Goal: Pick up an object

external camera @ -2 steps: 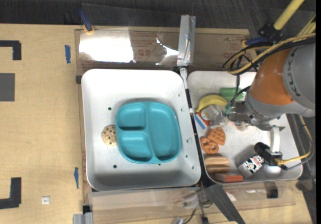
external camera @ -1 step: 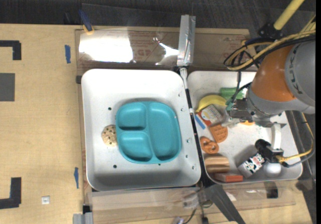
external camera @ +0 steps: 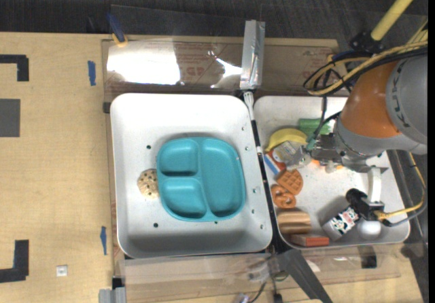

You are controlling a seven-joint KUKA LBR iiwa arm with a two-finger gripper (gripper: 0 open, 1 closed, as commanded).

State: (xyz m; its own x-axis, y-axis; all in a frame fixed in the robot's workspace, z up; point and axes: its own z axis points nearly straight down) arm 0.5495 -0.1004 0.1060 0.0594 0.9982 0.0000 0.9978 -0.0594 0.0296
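My gripper (external camera: pixel 293 153) reaches in from the right, low in the right bin (external camera: pixel 391 179) near its left wall. It sits just below a yellow banana-shaped toy (external camera: pixel 285 137) and above a brown waffle-like piece (external camera: pixel 288 182). A green item (external camera: pixel 309 125) lies behind the gripper, partly hidden by the wrist. Lower in the same bin are a pretzel-like piece (external camera: pixel 281 196), a tan wooden block (external camera: pixel 293 220), a red strip (external camera: pixel 314 241) and a black-and-white bottle (external camera: pixel 344 220). Nothing is visibly held.
The left bin (external camera: pixel 136 118) holds a teal divided plate (external camera: pixel 202 176) and a cookie (external camera: pixel 147 183) beside the plate's left edge. A thin divider (external camera: pixel 257 159) separates the bins. Yellow cables (external camera: pixel 340 67) loop above the orange-banded arm (external camera: pixel 370 111).
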